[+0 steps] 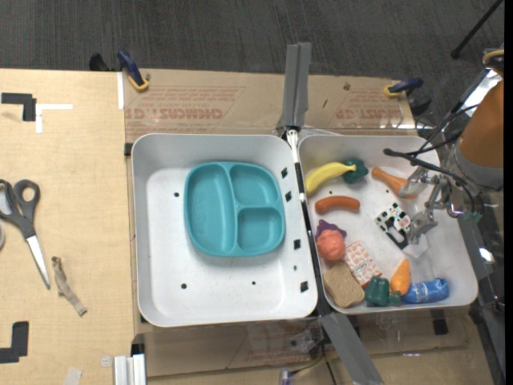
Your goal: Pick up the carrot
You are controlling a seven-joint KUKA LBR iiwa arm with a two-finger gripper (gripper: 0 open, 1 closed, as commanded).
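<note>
Over the right bin's far-right side: the gripper (pixel 425 207) hangs low, its metal fingers pointing down and toward the bin's middle.
Arm: grey, with the orange band (pixel 485 135) showing at the right edge, cables looping above the wrist.
Fingers: slightly apart, nothing seen between them; whether they touch the bin floor I cannot tell.
Carrot: one carrot (pixel 389 179) lies near the right bin's (pixel 469 255) back wall, just left of the gripper, its thick end toward the gripper.
Second orange piece: a smaller carrot-like piece (pixel 401 277) with a green end (pixel 377 293) stands near the front wall.
Open room, right bin: bare white floor lies around and below the gripper, along the right wall; the left half is crowded.
Right bin contents: banana (pixel 326 174), sausage (pixel 337 204), black-and-white block (pixel 393 222) just beside the gripper, red-orange fruit (pixel 330 247), patterned wafer (pixel 361 261), bread slice (pixel 344 287), blue bottle (pixel 425 291).
Left bin (pixel 152 239): holds a teal divided plate (pixel 235 208), set toward the back; wide bare floor in front.
Bench, left: scissors (pixel 24 219) lie well apart from both bins.
</note>
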